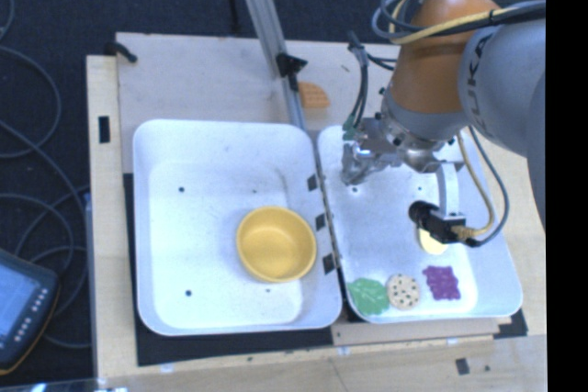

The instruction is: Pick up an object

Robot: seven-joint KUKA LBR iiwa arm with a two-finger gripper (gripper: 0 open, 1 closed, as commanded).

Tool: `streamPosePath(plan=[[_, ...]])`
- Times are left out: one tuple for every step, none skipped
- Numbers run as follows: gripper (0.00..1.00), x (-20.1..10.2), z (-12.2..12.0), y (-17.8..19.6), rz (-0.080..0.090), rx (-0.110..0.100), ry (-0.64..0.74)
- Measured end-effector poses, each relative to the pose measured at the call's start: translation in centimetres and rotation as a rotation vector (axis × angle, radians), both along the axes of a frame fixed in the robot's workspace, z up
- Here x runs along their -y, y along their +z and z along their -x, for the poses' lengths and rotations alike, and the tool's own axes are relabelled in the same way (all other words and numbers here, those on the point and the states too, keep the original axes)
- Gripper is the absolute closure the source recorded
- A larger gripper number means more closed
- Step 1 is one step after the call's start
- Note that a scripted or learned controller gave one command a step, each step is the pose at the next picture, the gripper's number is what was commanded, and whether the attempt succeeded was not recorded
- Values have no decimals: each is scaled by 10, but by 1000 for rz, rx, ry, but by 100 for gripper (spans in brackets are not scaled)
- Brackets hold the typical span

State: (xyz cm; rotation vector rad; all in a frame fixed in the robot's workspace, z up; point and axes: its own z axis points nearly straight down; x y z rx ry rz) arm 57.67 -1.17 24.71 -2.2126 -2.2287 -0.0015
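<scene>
Near edge of right shallow white plastic bin [501,285]: three small pieces in a row along its front wall. Flat green leaf-like piece [367,295] at the left, round tan cookie with dark chips [402,290] just beside it, knobbly purple grape-like piece [442,282] just right of that. None touched by the arm.

A little farther back in the same bin: small pale yellow piece [432,240], partly covered by a black fitting on a cable hanging from the wrist.

Left shallow white plastic bin [165,197]: round yellow plastic bowl [275,243], upright, sitting right of centre, near the wall shared with the right bin.

Farther back: two-finger gripper [353,172] low over the rear left part of the right bin, close to the shared wall, well apart from the three front pieces. Cannot tell how the tips are set; nothing seen between them. Grey arm with orange band [441,50] above it, coming in from the right.

Beyond the bins: bare tan bench board [184,78], a small orange object [313,95] lying on it beside a slanted metal rail [262,14]
</scene>
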Motion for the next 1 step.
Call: streamPosePath(plan=[[100, -59, 18, 0, -1, 0, 1]])
